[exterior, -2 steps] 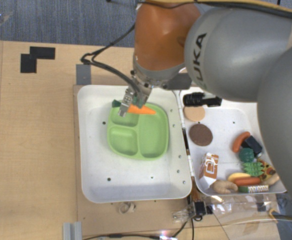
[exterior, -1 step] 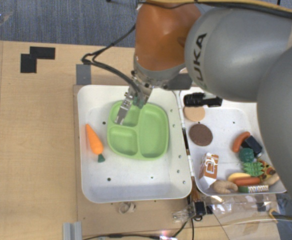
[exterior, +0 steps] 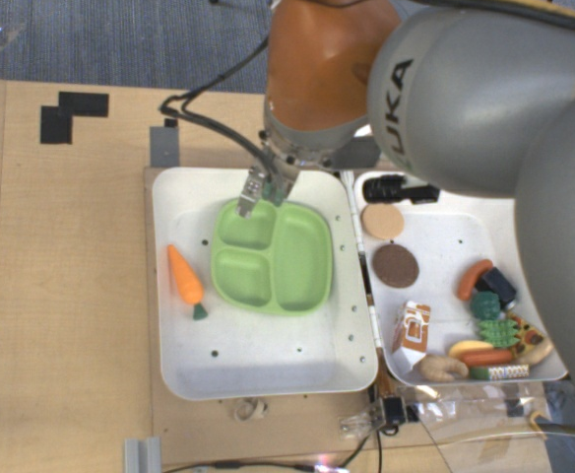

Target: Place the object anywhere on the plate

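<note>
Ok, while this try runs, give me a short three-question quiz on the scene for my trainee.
1. True or false: the carrot lies on the green plate.
2. Which bin holds the two round cookies? A) the bin with the plate B) the other bin, on the view's right C) neither
3. Fill in: the hand hangs over the plate's ____ corner in the view.

Key: 1 false, it lies on the bin floor beside the plate, on the view's left. 2 B. 3 upper left.
</note>
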Available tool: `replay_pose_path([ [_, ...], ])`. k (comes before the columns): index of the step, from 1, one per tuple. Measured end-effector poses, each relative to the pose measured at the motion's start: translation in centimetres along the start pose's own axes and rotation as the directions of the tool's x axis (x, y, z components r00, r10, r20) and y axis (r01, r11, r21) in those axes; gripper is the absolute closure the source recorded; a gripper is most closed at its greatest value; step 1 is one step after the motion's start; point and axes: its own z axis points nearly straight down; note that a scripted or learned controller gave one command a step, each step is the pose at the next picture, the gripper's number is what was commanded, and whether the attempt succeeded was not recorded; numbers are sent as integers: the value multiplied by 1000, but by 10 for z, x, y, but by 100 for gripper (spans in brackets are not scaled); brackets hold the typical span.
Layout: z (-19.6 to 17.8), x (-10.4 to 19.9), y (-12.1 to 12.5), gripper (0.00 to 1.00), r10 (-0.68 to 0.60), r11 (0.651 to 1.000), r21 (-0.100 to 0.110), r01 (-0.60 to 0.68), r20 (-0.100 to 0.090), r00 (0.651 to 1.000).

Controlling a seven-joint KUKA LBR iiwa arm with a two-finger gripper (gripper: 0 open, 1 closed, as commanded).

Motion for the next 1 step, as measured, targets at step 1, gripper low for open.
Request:
replay_pose_path([
  [1,39,34,25,100,-34,999,10,34,-12,999],
])
